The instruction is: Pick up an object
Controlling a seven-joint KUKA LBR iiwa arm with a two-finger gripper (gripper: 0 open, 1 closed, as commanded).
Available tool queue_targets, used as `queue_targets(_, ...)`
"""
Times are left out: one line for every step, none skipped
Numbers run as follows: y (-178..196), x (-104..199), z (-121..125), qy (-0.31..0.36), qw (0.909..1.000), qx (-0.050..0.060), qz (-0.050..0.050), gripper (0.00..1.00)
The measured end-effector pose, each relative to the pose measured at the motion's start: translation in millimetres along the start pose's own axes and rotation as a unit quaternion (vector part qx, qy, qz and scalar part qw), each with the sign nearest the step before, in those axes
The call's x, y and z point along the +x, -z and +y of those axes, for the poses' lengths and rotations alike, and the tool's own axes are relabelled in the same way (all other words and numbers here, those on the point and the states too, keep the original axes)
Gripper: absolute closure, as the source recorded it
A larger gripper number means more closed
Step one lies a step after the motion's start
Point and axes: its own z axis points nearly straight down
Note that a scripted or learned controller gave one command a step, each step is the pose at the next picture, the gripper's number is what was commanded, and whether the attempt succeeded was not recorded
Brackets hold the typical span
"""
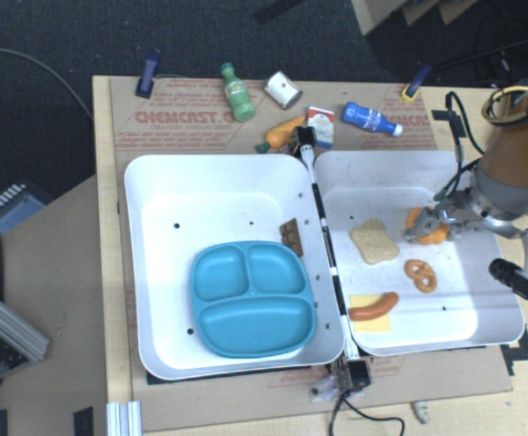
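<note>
The right white bin (482,330) holds a tan slice of bread (374,242), a pretzel (420,274), a red sausage (373,306) lying on a yellow cheese slice (371,323), and a small orange toy (434,235). My gripper (423,227) is down in this bin at its right side, right on the orange toy. The toy's orange shows to the left of the gripper tip and below it. The grey wrist and orange band rise to the right of it.
The left bin (154,243) holds a blue divided plate (252,298) and a small brown piece (291,235) by the dividing wall. Behind the bins lie a green bottle (238,93), a white can (283,89), a small carton (319,125) and a blue bottle (371,118).
</note>
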Motion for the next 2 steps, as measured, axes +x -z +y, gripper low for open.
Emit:
queue_targets(-10,63,22,0.001,1.0000,-0.001,0.001,1.00)
queue_targets(92,151,31,0.002,1.0000,-0.002,0.001,1.00)
